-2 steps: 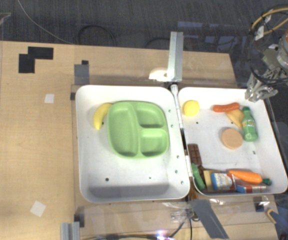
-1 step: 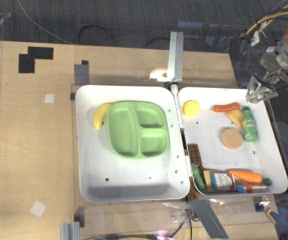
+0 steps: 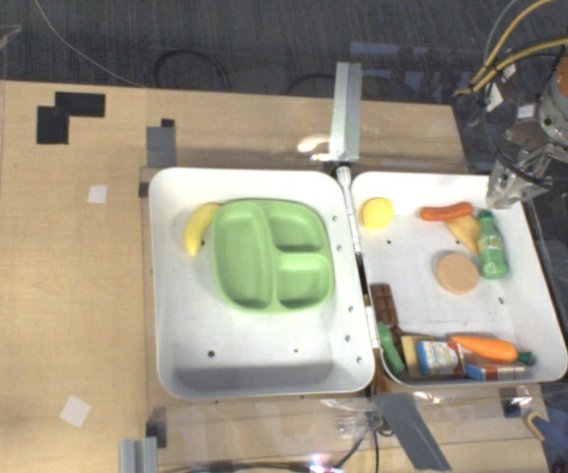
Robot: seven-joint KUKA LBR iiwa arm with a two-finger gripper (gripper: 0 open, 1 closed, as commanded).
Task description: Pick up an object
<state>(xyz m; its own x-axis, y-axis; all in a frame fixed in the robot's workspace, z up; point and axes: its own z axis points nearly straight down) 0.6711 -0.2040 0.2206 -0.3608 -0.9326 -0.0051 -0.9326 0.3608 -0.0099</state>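
My gripper (image 3: 506, 189) hangs over the far right corner of the right bin (image 3: 540, 308), just above and right of a green bottle (image 3: 491, 248). Nothing shows in its grasp. Beside the bottle lie a yellow-orange wedge (image 3: 464, 231) and a red sausage-like piece (image 3: 446, 212). A yellow lemon (image 3: 377, 212) sits at the bin's far left, and a tan round disc (image 3: 458, 273) lies in the middle. Along the near wall rest a labelled bottle (image 3: 434, 356), an orange carrot (image 3: 484, 347) and a brown chocolate bar (image 3: 384, 304).
The left bin (image 3: 176, 353) holds a green divided tray (image 3: 268, 254) with a yellow banana (image 3: 199, 228) at its left. A metal post (image 3: 344, 111) stands behind the seam between the bins. Yellow and black cables (image 3: 521, 28) loop above the arm at the upper right.
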